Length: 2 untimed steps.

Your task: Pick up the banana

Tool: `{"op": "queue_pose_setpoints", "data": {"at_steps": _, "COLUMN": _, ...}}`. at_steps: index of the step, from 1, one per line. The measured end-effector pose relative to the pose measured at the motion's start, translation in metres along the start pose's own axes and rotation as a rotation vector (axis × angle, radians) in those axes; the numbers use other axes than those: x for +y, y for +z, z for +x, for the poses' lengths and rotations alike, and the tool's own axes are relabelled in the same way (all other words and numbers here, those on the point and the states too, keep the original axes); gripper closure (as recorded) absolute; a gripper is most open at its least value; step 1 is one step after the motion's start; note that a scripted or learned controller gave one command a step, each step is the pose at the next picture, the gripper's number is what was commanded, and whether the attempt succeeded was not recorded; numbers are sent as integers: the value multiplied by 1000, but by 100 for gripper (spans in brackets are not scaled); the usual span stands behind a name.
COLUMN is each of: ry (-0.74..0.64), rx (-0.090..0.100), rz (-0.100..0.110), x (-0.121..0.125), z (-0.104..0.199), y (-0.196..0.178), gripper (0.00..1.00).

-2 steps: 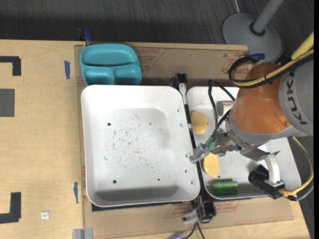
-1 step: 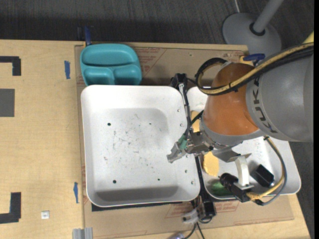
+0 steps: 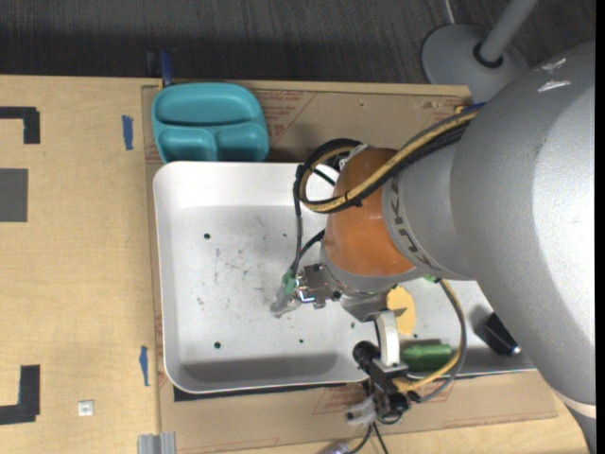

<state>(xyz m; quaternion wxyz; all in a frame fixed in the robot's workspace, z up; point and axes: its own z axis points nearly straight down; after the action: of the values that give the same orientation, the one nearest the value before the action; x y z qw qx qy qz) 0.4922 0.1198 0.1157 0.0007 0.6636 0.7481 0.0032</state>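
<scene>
Presently, one frame logged from the fixed overhead camera.

Writing: faint red print point(image 3: 284, 112) runs along the brown board at 12 o'clock of the white bin point(image 3: 189, 253). It is too small and blurred to read.

Task item: a small yellow patch point(image 3: 402, 307), taken to be the banana, shows at about 4 o'clock of the view's centre, just under the arm's orange band point(image 3: 364, 239). The wrist covers most of it, so its long axis and heading cannot be told. Which bin it lies in cannot be told either.

Gripper point(image 3: 295, 291): low over the bin floor, right of the bin's centre and at 9 o'clock from the yellow patch, apart from it. Whether it is released or clenched cannot be told, as the tip is small and blurred. Nothing yellow shows at the tip.

Neighbours: a green object point(image 3: 427, 353) lies at 5 o'clock of the patch, near it. A black object point(image 3: 496, 334) sits further out toward 4 o'clock. A teal tray point(image 3: 210, 121) touches the bin's rim at 12 o'clock.

Edges and room: the bin floor from 7 to 11 o'clock of the gripper is bare and scuffed. The grey arm point(image 3: 529, 206) covers the view from 1 to 5 o'clock. Blue tape marks point(image 3: 128, 130) sit on the bench off the bin's 9 o'clock rim.
</scene>
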Motion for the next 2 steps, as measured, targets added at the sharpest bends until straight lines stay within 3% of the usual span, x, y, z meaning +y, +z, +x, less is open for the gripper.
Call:
{"op": "queue_pose_setpoints", "data": {"at_steps": 1, "ry": 10, "rx": 0, "rz": 4, "x": -4, "z": 78, "y": 30, "gripper": 0}}
{"op": "queue_pose_setpoints", "data": {"at_steps": 2, "ry": 508, "rx": -5, "rz": 6, "x": -1, "z": 99, "y": -59, "gripper": 0}}
